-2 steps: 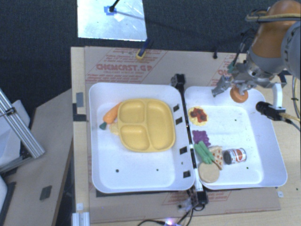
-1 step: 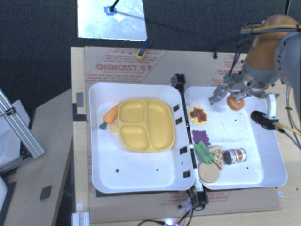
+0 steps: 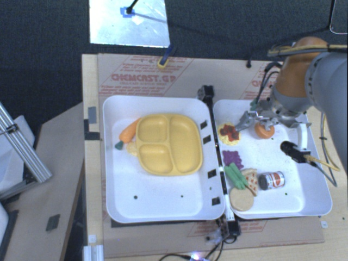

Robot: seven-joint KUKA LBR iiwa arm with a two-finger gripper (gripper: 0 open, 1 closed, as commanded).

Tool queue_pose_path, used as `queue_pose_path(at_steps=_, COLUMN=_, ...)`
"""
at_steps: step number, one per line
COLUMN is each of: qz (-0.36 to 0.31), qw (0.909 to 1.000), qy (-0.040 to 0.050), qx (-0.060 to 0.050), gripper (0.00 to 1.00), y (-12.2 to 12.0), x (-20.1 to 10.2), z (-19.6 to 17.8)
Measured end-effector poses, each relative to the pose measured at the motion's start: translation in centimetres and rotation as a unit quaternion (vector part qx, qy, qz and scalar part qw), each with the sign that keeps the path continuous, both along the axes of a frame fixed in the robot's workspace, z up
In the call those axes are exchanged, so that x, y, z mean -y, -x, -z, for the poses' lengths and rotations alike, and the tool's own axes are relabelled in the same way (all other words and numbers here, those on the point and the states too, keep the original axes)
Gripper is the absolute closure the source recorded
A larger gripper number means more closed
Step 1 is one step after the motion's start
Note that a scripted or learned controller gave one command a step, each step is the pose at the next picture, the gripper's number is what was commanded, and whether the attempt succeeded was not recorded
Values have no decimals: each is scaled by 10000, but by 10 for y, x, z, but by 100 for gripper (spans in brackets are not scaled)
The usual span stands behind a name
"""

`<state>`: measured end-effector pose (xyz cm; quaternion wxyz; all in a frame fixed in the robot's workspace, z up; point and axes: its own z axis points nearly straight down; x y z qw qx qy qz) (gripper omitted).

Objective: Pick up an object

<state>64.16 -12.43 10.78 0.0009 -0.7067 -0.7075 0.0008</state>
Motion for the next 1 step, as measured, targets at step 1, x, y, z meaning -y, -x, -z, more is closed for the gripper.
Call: queue_pose_path(at_steps=1, qz=2, qw=10000, qy=7, qx=55, gripper=0, y=-3, x=0, z=19)
